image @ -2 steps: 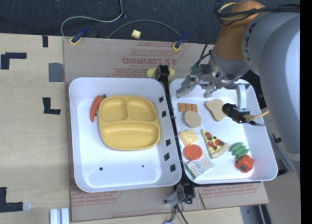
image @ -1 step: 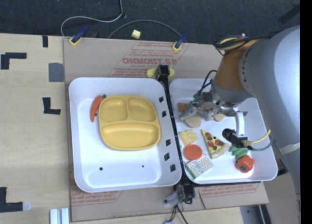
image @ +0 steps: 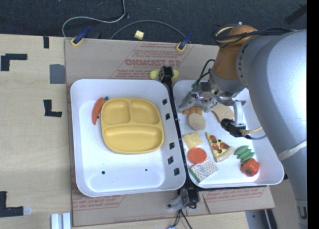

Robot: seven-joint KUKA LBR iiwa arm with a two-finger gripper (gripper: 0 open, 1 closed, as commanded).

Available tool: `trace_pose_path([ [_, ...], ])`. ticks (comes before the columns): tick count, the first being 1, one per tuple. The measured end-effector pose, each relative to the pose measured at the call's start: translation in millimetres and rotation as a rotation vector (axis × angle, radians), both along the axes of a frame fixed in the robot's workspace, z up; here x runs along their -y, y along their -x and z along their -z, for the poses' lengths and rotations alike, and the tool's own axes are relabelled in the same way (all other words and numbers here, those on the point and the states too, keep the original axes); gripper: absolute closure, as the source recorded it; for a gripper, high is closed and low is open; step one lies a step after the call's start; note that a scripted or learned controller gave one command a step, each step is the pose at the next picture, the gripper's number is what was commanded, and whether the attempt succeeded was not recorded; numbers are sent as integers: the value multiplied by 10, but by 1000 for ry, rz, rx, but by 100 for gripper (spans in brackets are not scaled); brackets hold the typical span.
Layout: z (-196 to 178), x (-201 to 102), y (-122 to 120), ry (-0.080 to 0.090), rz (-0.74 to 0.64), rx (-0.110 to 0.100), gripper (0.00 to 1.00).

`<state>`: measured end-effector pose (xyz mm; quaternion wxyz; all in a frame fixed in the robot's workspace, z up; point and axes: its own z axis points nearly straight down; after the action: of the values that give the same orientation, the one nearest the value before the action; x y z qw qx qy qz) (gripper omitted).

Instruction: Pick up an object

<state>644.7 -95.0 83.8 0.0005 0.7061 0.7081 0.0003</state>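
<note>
Claw [image: 202,98] lowered into upper left of right bin [image: 271,173], right of frame centre; spread or pressed together, impossible to tell. Poised over brown piece [image: 192,109], probably the target, with round tan piece [image: 196,121] just below. Further down: cheese [image: 192,140], pizza slice [image: 218,146], red disc [image: 197,155]. Left bin [image: 84,173] bearing yellow tray [image: 132,125], carrot [image: 97,111] beside it.

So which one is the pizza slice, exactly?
Look in the right-hand white bin, the one crowded with toy food. Near its middle lies the pizza slice, between a round red slice and a green piece: the only triangle, tan-crusted, with red dots.
</note>
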Motion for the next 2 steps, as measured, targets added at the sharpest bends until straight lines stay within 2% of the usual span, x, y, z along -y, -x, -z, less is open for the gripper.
trace_pose_path([
  [1, -3, 48, -242, 0, 0, -2, 0],
  [2, -4, 66, -2, 1, 2, -3, 0],
])
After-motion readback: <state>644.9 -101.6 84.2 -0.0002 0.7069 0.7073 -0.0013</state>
